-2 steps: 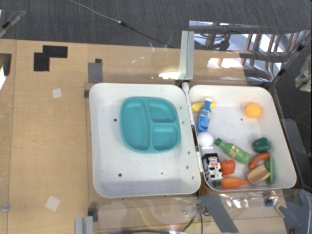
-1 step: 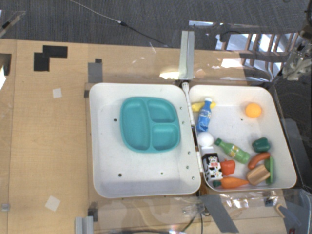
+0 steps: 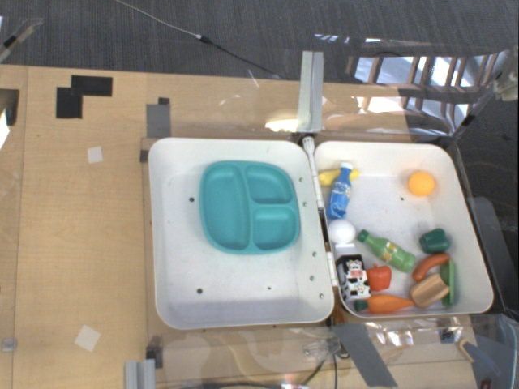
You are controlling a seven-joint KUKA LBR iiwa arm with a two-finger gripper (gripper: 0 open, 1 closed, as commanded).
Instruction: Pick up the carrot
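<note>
You are at the very start: the carrot [image 3: 390, 303] lies untouched along the near wall of the right bin [image 3: 466, 191], touching a red piece [image 3: 379, 278] and just beside a black-and-white carton [image 3: 352, 276], and you cannot tell how the jaws stand. Your next move calls for a descent into that crowded near corner, jaws set across the carrot's width. No label here can be read, even on the blue bottle [image 3: 340, 191] or green bottle [image 3: 388, 251].

No text, label or number can be read anywhere.
</note>
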